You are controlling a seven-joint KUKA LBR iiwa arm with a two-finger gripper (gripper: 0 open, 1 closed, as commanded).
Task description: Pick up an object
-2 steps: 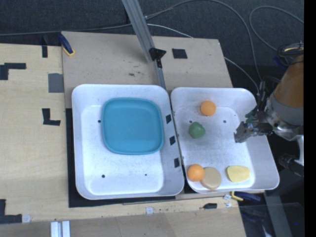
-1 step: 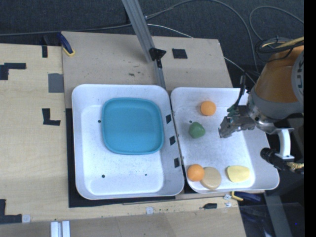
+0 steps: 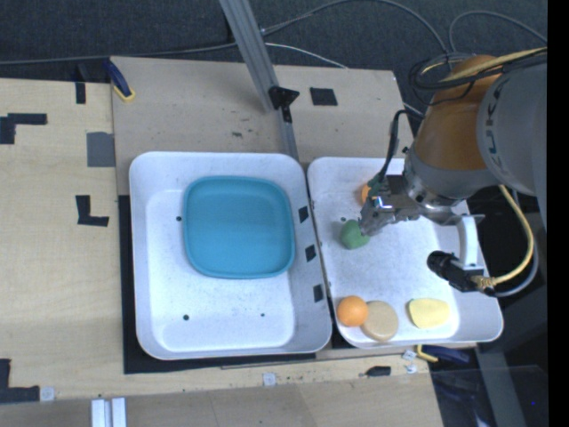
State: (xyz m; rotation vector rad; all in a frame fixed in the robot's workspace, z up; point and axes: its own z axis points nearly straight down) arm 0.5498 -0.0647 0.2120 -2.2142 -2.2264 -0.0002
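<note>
Claw (image 3: 372, 219) at green object (image 3: 353, 235), grip unclear, orange ball (image 3: 352, 310), tan disc (image 3: 381, 319), yellow piece (image 3: 428, 312) nearby.

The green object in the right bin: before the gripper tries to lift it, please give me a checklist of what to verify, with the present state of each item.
1. Gripper right beside the green object: ok.
2. Green object between the fingers: cannot tell.
3. Green object apart from the orange ball, tan disc and yellow piece: ok.
4. Small orange thing beside the wrist stays out of the grasp: cannot tell.
5. Green object off the right bin's wall: ok.
</note>
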